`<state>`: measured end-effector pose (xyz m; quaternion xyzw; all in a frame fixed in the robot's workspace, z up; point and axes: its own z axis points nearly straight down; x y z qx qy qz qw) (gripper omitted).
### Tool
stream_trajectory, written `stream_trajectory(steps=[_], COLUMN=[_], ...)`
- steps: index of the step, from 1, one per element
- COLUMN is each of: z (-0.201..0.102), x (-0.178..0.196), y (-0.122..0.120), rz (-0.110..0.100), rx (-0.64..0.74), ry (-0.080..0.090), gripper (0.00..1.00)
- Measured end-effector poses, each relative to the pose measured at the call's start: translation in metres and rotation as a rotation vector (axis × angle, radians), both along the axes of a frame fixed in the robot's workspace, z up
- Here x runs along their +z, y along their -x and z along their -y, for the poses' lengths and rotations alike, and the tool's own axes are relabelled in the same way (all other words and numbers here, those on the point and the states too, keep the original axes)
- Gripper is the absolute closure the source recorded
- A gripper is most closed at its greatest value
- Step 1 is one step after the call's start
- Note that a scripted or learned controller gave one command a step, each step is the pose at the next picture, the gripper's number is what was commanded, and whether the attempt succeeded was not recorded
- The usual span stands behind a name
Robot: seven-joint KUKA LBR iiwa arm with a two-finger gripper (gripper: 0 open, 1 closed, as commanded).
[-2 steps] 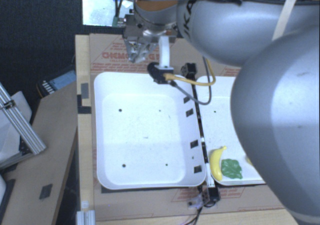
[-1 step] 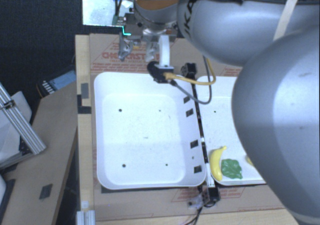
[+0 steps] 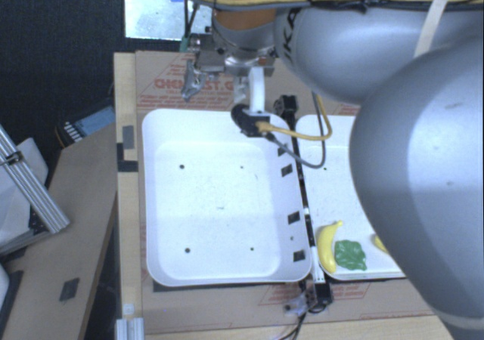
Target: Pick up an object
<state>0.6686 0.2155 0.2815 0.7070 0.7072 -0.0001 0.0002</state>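
Fingers apart above left bin's far rim, banana well away.

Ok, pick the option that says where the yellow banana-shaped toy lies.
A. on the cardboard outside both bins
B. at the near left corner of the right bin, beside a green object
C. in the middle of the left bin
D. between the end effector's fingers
B: the yellow banana-shaped toy lies by the right white bin's near left corner, touching the flat green object.
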Motion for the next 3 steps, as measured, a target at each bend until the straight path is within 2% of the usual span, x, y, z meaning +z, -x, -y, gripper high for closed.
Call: stream_trajectory(steps=[1,2,3], z=[0.017,0.001,0.017], x=[-0.110,-0.057,-0.171], y=[0.001,0.000,0.111], rz=[-0.006,0.002,-0.011], rx=[-0.001,0.003,0.000], ry=[0.002,-0.002,0.002], gripper=[0.00,0.00,0.00])
